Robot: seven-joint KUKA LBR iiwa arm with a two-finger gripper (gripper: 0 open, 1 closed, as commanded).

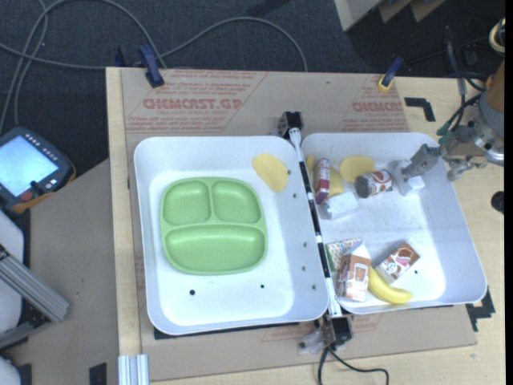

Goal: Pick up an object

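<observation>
My gripper (438, 170) hangs over the right bin's (449, 231) far right corner, open, with nothing between its fingers. Its left finger (420, 160) ends just above a small white block (413, 185). Left of that lies a brown and red can (374, 183) on its side, then a yellow piece (357, 167), a red and white bottle (322, 180) and a white box (343, 205). Near the bin's front lie a snack packet (351, 268), a banana (389, 292) and a small brown carton (398, 263).
The left bin (160, 295) holds a green divided plate (213, 224) and a yellow chip-shaped piece (271, 172) at its far right. A ridge (313, 223) separates the two bins. Blue clamps (150, 64) grip the bench's far edge. A handheld screen (28, 167) sits at far left.
</observation>
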